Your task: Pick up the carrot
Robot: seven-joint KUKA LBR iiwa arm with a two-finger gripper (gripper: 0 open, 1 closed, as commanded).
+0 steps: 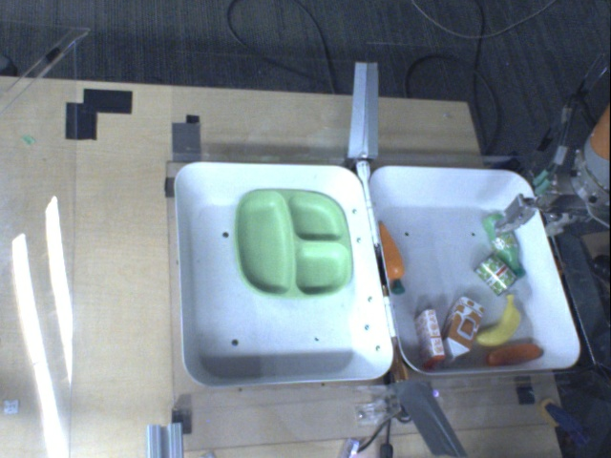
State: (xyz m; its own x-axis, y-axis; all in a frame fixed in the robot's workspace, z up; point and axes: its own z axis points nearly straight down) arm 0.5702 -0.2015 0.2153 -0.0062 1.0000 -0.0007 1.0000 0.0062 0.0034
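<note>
Claw (pixel 523 210): at the right bin's far right rim, reaching in from the right; grey tip just above the green packet. Cannot tell how far open it is, and nothing is seen in its grasp.
Arm: grey with orange band, at the view's right edge, above the bin's upper right corner.
Carrot (pixel 389 253): in the right bin (pixel 449 184), lying against its left wall, just beside the divider between the two bins. Orange body, dark green end toward the near side.
Carrot long axis: runs roughly far-to-near along the wall, slightly slanted.
Key relation: carrot lies well apart from the claw, across the width of the bin, toward the view's left and a little nearer the camera.
Between them: bare bin floor; the clutter sits nearer the claw and the near edge, namely green packet (pixel 500 229), small can (pixel 496 274), banana (pixel 503 324), two cartons (pixel 447 327), red item (pixel 513 354).
Left bin (pixel 205 256): holds a green divided tray (pixel 291 240); not involved.
Judgement, step: approach not yet begun.
Judgement, next move: traverse left across the bin, fingers set across the carrot's width.
Risk: the wall crowds one finger.
</note>
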